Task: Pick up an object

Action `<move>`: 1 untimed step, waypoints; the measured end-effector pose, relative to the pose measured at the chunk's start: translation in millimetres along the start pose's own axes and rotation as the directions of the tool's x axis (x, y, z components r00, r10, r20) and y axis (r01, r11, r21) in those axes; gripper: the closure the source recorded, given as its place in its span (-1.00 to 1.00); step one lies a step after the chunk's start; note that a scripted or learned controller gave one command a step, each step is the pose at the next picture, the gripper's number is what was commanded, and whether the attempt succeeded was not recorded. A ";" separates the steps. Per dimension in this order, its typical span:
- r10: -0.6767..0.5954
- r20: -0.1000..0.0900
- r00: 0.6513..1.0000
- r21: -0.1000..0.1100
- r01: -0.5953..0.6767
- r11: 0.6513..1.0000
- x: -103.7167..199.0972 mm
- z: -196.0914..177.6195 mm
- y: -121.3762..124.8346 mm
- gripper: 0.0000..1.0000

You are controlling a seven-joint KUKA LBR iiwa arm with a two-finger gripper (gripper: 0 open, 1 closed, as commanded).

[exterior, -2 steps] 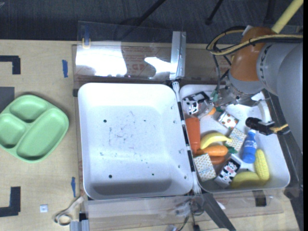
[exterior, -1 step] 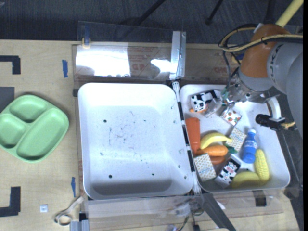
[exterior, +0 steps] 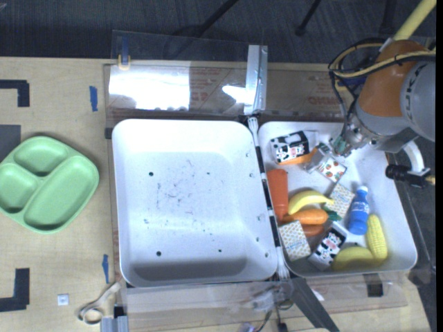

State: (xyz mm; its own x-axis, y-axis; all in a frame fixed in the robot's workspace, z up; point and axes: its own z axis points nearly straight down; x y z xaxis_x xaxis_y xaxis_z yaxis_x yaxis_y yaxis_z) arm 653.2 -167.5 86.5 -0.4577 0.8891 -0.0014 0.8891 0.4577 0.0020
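The right bin (exterior: 401, 206) holds several small objects: a black-and-white box (exterior: 289, 146), a red-orange tube (exterior: 278, 189), a banana (exterior: 309, 200), an orange piece (exterior: 313, 216), a blue bottle (exterior: 358, 211), a corn cob (exterior: 376, 232), a yellow fruit (exterior: 353, 256) and patterned packets (exterior: 294, 238). My gripper (exterior: 340, 146) hangs low over the bin's back part, just above a small patterned card (exterior: 333, 169) and to the right of the black-and-white box. Nothing is visibly held between its tips.
The left bin (exterior: 187, 199) is a bare white surface with scuff marks. A green divided plate (exterior: 47, 183) lies on the bench at far left. A clear plastic panel (exterior: 183, 81) stands behind the left bin. Cables (exterior: 360, 57) loop above the arm.
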 end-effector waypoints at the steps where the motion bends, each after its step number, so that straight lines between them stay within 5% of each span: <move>1: -0.001 0.006 1.000 -0.007 0.001 1.000 -1.1 -13.9 2.6 1.00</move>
State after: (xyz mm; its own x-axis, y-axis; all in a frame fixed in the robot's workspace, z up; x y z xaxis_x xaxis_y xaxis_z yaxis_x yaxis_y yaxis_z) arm 656.0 -167.2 100.4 -0.4585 0.8887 -0.0070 0.8886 0.4586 0.0094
